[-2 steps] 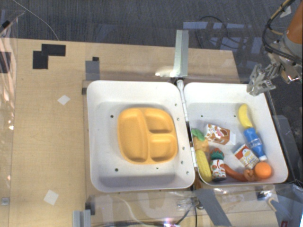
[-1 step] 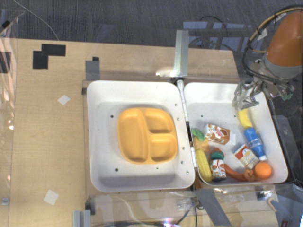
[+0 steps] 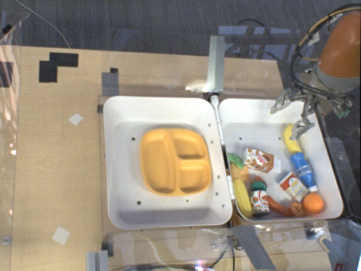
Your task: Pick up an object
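My gripper hangs over the back of the right bin, its two fingers spread open with nothing between them. Just below the nearer finger lies a yellow banana. Further toward the front are a blue bottle, a red and white snack packet, a small red carton, an orange, a corn cob, a small can and a green piece.
The left bin holds a yellow divided tray. A metal post stands behind the seam between the bins. The arm's orange band and cables are at the upper right.
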Controlling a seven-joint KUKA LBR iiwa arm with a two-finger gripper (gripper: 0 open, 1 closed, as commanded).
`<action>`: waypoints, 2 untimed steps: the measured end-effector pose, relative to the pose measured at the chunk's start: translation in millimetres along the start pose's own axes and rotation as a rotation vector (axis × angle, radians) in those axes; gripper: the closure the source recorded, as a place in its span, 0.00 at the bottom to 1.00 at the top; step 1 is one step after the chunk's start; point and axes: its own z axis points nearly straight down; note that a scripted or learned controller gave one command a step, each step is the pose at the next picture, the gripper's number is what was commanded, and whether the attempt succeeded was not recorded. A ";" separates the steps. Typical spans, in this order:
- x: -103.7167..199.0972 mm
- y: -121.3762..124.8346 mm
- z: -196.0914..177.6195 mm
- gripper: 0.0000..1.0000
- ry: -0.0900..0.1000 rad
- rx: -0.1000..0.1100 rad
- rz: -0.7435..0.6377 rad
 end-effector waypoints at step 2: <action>105.3 26.9 76.3 0.00 -0.001 0.001 0.364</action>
